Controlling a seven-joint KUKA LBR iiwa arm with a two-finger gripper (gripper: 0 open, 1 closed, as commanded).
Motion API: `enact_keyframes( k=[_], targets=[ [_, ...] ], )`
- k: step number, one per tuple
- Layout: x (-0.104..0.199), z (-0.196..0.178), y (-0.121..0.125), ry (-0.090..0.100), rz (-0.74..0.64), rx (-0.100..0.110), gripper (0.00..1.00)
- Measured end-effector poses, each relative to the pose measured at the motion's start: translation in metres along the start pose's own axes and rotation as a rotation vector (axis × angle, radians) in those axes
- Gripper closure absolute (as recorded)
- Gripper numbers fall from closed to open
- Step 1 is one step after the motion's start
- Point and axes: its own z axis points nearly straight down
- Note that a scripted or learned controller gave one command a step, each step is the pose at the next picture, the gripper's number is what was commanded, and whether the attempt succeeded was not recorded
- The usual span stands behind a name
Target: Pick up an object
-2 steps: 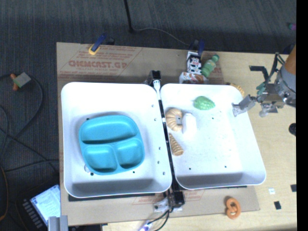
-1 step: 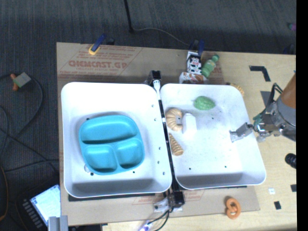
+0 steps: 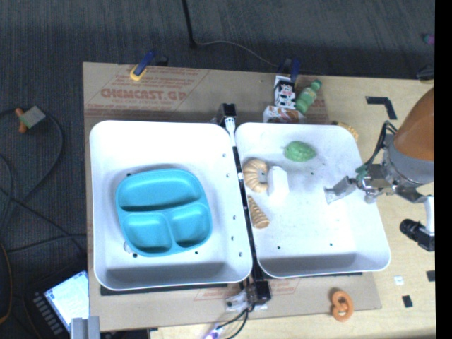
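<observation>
Seen from above, your two shallow white plastic bins sit side by side on a brown board tabletop [image 3: 141,94] printed with red lettering. The left bin [image 3: 106,189] holds a glossy blue tray [image 3: 164,210], rounded at the corners and moulded into three compartments.

The right bin [image 3: 367,256] carries the loose objects. A lumpy green object [image 3: 299,151], oval and pebbled, lies near the far wall. A tan ring-shaped object [image 3: 255,173], ridged like a pastry, rests against the bin's left wall, touching a small white block [image 3: 279,182] just to its right. A second tan ridged piece [image 3: 258,214], long and tapering, lies along the same wall nearer the camera.

Your grey arm, with its orange band [image 3: 424,129], reaches in over the bin's right rim. The gripper [image 3: 349,186] hangs above bare white floor in the right half of the bin, well apart from all four objects. Its metal jaws are too small and foreshortened to judge; you cannot tell how far apart they stand, and nothing shows between them.

On the tabletop outside the bins, a small orange ring [image 3: 342,304] lies at the near edge, and a green and white toy cluster [image 3: 293,99] stands behind the right bin.
</observation>
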Motion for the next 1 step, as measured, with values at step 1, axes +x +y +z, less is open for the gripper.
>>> enact_keyframes(
  k=[1],
  targets=[
    [0.0119, 0.0036, 0.0081, -0.022, 0.001, -0.026, 0.00]
  ],
)
